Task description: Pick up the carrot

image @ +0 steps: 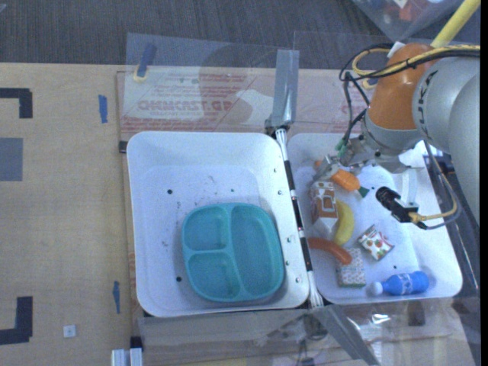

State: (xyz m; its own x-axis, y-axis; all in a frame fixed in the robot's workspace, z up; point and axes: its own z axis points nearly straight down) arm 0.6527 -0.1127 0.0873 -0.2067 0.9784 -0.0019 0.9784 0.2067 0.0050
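Lighting was even, overhead and diffuse; white bins (pixel 206 155) nearly blown out. Soft shadows, faint glare on clear plastic sheet (pixel 206 75). Overall slightly soft focus.

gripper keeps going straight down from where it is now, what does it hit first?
Most likely the carrot: the gripper sits over the right bin, right above the carrot's near end. The small carton lies just beyond it. Depth is hard to judge from this slanted view.
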